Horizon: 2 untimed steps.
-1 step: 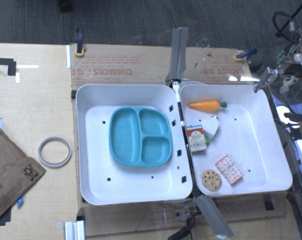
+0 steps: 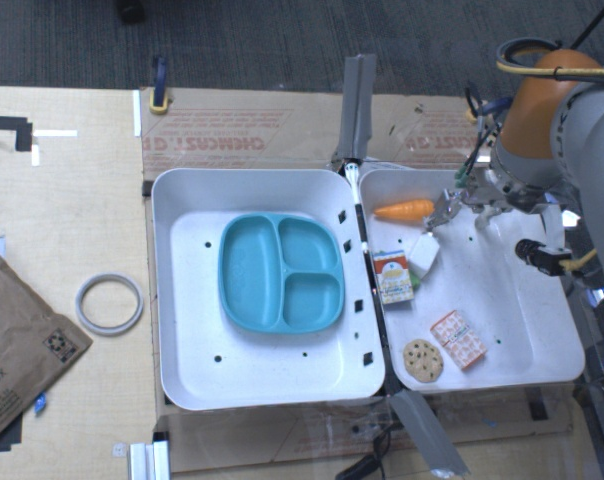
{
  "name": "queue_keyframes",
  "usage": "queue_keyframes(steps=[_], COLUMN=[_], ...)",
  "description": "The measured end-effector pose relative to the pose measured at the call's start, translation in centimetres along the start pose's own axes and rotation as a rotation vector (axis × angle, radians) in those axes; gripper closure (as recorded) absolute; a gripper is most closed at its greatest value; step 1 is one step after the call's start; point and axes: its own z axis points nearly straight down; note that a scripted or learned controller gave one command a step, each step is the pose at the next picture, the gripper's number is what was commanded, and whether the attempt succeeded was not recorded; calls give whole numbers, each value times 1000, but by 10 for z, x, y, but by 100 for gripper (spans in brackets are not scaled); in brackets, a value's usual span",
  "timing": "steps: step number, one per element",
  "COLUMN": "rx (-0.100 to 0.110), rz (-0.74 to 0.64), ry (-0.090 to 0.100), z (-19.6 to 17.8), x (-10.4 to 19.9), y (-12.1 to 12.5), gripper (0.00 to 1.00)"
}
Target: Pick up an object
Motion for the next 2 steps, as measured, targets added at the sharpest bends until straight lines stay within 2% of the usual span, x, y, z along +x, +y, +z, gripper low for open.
queue_keyframes(steps=[1,2], rx=[-14,-15], rz=[-14,-37], ry=[-3,-4], z=[-72,-3], x=[26,71], y=[4,6], gripper=[0,0])
